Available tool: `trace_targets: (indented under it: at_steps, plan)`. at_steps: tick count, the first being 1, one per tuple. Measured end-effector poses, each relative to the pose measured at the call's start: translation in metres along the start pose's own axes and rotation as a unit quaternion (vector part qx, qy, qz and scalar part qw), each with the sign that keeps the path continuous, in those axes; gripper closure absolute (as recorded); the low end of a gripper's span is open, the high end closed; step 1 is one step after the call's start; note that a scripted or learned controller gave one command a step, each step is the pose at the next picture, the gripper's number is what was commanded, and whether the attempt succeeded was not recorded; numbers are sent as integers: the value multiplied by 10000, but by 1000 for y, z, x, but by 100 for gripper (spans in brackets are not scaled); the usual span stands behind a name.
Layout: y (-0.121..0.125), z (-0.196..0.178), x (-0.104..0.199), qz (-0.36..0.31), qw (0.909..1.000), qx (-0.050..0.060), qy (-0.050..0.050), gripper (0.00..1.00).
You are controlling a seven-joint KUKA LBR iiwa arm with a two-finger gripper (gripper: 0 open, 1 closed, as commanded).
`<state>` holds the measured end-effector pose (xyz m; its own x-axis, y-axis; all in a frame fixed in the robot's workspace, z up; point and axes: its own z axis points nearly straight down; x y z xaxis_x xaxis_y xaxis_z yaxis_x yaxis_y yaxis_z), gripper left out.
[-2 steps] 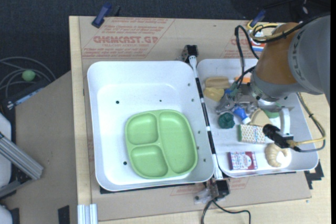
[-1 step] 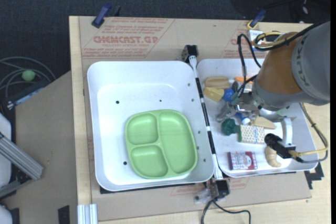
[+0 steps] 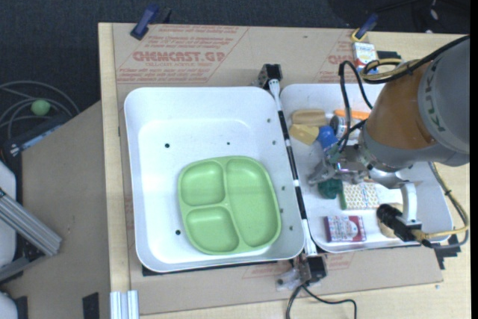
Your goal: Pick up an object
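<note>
My gripper [image 3: 331, 169] reaches down into the right bin [image 3: 442, 214], near its left wall. Just below the gripper lies a small dark-green object [image 3: 329, 189], touching or very close to it. A blue object [image 3: 326, 137] sits just above the gripper, beside a tan wedge-shaped piece [image 3: 305, 128]. An orange item [image 3: 354, 115] pokes out behind the arm. A pale patterned card [image 3: 363, 197] lies to the gripper's lower right. A red-and-white packet [image 3: 345, 228] rests near the bin's front edge. Nothing is visibly held.
The left bin [image 3: 149, 131] holds a light-green divided plate [image 3: 227, 204] toward its front. The grey-and-orange arm [image 3: 403, 123] covers the right bin's middle and back right. The wall between the two bins runs close to the gripper's left.
</note>
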<state>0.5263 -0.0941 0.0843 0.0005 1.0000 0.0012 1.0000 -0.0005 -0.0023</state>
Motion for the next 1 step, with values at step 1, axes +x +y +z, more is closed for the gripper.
trace_targets:
  at_steps: [1]
  plan:
    - [-10, 0, 2, 1, 10000, 1, 1, 0]
